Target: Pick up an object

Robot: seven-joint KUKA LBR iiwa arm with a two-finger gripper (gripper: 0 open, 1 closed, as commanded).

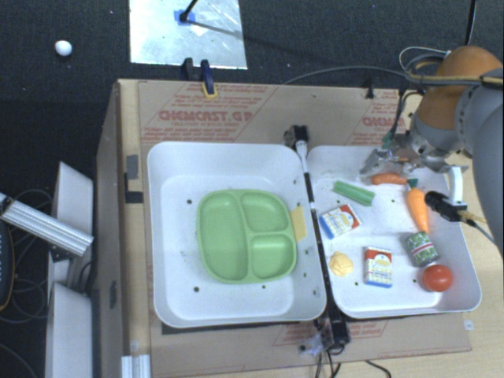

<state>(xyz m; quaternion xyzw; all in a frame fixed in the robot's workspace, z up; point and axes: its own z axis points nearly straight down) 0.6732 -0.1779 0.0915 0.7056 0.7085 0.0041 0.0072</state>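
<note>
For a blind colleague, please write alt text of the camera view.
The gripper hangs over the far edge of the right bin, beside a small orange sausage. That bin also holds a carrot, tomato, can, green stick and two small cartons; the left bin holds a green divided plate.

- Arm (465,105) cut off by the right edge; only the orange band and grey wrist section are in frame.
- Gripper (383,160) small and blurry over the right bin's (472,290) back corner; finger gap can't be made out.
- Small orange item (388,179) just beside the gripper: too blurred to identify, unclear if touching.
- Printing on the two small boxes (339,220) (379,266) unreadable.
- Can (422,248) label illegible.
- Yellow piece (298,224) partly tucked behind the green tray's (244,235) right rim.
- Black object (4,262) at the left edge cut off.
</note>
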